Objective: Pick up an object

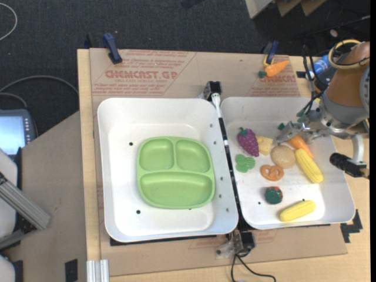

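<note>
Green plate [175, 173] left bin [111, 157]; toy foods right bin [335, 201]

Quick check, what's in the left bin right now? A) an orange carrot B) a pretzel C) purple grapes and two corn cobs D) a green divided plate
D. The green divided plate lies flat in the left bin, while the grapes, the two corn cobs and the pretzel all sit in the right bin.
</note>
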Robot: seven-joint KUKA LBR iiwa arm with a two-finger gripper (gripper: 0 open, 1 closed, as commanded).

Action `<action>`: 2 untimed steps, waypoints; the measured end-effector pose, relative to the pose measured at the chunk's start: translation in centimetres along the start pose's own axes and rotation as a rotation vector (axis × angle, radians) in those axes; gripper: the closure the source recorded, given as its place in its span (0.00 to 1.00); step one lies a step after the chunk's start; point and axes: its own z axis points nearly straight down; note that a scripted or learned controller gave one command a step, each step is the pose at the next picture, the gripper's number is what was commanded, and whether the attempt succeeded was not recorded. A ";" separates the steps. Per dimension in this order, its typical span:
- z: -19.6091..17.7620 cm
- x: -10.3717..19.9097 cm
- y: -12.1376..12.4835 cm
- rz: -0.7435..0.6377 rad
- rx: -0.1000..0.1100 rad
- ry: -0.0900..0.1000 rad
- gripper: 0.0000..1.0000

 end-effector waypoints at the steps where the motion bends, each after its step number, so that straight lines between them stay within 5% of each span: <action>1: -1.3 -0.2 0.0 0.000 -0.003 -0.006 1.00; 2: -0.3 4.3 -5.5 0.003 -0.004 -0.008 1.00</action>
